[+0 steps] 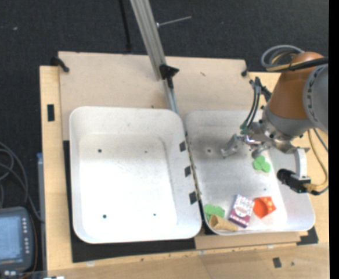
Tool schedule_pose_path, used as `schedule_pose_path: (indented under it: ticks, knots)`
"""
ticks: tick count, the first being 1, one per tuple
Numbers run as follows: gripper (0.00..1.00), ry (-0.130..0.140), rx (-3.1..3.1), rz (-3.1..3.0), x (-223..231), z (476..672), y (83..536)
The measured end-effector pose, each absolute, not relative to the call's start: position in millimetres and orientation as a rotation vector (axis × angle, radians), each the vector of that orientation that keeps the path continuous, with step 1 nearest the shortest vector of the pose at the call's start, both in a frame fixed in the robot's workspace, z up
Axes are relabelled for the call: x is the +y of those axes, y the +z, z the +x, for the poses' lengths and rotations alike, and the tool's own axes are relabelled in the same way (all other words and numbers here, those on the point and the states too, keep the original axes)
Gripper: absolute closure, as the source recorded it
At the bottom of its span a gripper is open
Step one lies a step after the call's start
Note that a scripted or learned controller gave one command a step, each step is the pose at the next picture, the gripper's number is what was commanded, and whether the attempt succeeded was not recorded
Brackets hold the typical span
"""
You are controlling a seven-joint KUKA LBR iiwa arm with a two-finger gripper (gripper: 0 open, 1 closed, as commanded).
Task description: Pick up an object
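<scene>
I am hovering my gripper (pixel 232 145) over the upper part of the right bin (pixel 216 127), and nothing is showing between its parts, so by my reading the pick is not yet made. Whether the gripper is open or closed I cannot tell from this slanted look. The candidates are lying in that same bin: a green piece (pixel 262 165) just beside my wrist, and along the bin's near edge a purple packet (pixel 241 210), an orange block (pixel 263 206), a tan cone (pixel 222 222) and a second green piece (pixel 213 211). Choosing, closing and lifting are all remaining.
</scene>
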State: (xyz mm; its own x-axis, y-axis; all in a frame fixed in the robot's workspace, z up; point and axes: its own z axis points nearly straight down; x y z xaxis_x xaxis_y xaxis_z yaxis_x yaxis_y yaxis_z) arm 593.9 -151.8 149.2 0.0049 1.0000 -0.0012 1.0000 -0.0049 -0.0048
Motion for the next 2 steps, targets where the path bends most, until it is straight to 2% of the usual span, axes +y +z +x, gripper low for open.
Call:
schedule_pose_path:
  ticks: [1, 2]
  knots:
    - [0.00, 0.006, -2.216, -2.225, -153, 593.0, 98]
    - [1.00, -0.005, -2.212, -2.238, -154, 595.3, 113]
